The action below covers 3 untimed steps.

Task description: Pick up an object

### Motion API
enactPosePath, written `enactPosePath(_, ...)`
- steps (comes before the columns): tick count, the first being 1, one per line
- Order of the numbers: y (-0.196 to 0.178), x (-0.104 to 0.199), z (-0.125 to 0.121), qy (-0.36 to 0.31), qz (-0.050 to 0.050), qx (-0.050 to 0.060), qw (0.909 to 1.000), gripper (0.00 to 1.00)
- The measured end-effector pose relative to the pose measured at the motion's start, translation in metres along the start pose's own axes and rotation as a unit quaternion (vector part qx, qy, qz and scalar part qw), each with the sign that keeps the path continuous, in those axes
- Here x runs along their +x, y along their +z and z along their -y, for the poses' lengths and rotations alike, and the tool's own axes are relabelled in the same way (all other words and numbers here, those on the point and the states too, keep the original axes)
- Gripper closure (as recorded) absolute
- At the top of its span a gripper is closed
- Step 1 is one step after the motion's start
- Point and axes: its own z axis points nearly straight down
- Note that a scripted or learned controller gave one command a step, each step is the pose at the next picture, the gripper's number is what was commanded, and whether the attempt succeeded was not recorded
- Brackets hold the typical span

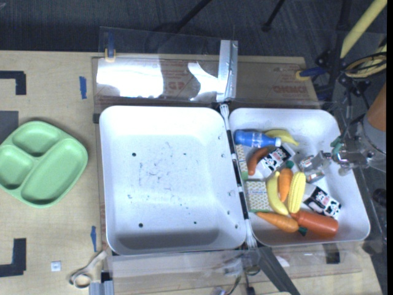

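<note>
At the right of the frame, the gripper (314,166) hangs low inside the right bin (353,229), over a heap of toy food: a blue bottle (253,139), bananas (296,190), carrots (277,220). How it is set, I cannot tell. Left of it, the left bin (166,177) and a green divided plate (42,163).

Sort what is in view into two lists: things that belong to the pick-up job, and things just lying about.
Job:
gripper
right bin
blue bottle
bananas
carrots
black-and-white cartons

Lying about:
left bin
green divided plate
scissors
</note>
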Motion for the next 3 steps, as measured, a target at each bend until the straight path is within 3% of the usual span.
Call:
enactPosePath(1,0.09,0.061,-0.001,-0.035,0.001,-0.009,0.9994,0.0)
enactPosePath(2,0.008,0.099,0.037,-0.012,0.0,0.0,0.9999,0.0)
enactPosePath(3,0.093,0.069,0.012,-0.054,0.004,-0.003,0.9985,0.0)
